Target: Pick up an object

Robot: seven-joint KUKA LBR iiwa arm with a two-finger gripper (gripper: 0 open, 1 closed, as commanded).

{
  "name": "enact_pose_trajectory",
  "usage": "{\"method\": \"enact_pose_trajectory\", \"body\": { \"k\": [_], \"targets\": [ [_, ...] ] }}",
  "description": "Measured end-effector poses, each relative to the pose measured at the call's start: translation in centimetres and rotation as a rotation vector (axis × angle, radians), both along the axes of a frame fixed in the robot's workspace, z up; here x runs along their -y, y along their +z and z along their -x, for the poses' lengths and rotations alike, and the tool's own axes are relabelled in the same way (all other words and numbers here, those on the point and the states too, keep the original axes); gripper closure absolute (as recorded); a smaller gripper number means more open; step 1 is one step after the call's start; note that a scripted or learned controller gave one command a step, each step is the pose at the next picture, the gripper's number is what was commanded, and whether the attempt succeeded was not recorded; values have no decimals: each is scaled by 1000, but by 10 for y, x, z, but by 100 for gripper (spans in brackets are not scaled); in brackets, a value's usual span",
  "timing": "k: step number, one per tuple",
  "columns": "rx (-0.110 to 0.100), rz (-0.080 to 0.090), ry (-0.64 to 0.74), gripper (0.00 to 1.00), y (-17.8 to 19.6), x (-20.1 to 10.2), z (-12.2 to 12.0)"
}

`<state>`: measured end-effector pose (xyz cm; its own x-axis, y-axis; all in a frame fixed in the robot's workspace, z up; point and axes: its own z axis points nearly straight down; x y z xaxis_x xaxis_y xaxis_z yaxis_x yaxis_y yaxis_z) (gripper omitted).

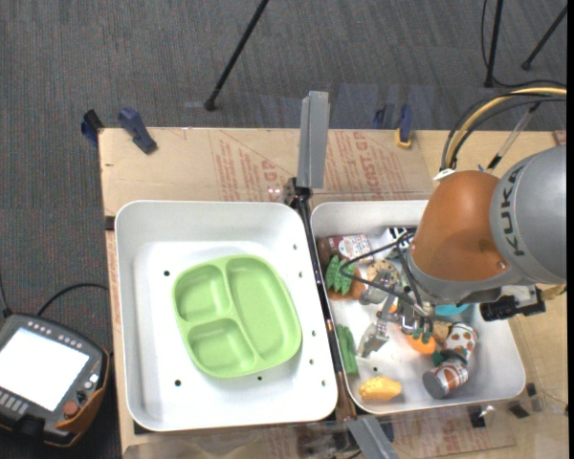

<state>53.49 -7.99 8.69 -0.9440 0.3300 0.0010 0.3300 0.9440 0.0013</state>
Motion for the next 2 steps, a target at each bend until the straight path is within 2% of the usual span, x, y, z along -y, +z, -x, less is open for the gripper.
{"method": "enact_pose_trajectory", "body": {
  "k": [1,2],
  "targets": [
    [3,1,-57,0,1,4,-60],
    [-5,0,-22,0,-1,70,3]
  ]
}}
